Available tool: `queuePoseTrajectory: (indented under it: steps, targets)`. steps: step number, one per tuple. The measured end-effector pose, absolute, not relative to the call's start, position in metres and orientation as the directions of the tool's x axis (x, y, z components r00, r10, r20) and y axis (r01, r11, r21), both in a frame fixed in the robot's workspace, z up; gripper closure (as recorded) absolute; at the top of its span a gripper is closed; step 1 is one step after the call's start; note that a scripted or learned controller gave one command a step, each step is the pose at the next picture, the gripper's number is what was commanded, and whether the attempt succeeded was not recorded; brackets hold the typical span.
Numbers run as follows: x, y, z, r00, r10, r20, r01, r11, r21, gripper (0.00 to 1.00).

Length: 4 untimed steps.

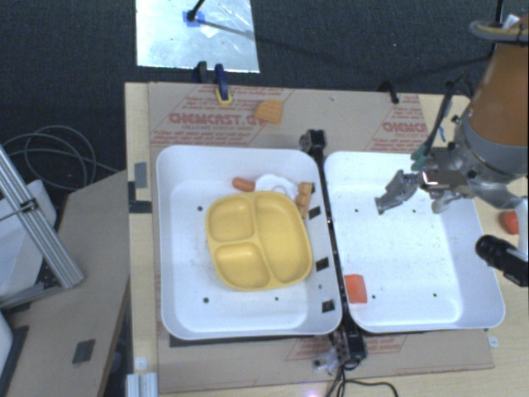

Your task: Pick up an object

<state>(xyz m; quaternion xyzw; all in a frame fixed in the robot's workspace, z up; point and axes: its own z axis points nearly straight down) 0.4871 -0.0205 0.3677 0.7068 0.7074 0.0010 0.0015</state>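
My gripper (390,200) hangs over the upper middle of the right bin (430,304), pointing down and to the left, with nothing visibly in it. A small orange-red block (355,288) lies at the right bin's near left corner, well below the gripper. In the left bin (182,222) a yellow divided plate (258,240) lies flat. Behind the plate are a small orange piece (243,184), a white item (276,185) and a tan piece (305,197).
A red-orange item (508,220) sits by the right bin's right rim, under the arm. A tan-orange piece (269,110) lies on the cardboard behind the bins. A black divider (324,222) runs between the bins. The right bin's floor is mostly bare.
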Motion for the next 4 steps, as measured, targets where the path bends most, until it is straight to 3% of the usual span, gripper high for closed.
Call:
queuePoseTrajectory:
  steps: [1, 4]
  targets:
    - [0.4869, -0.0246, 0.4001, -0.004, 1.000, 0.000, 1.000, 0.004, 0.004, 0.00]
    - [0.4869, -0.0245, 0.3992, -0.003, 1.000, 0.000, 1.000, 0.003, 0.004, 0.00]
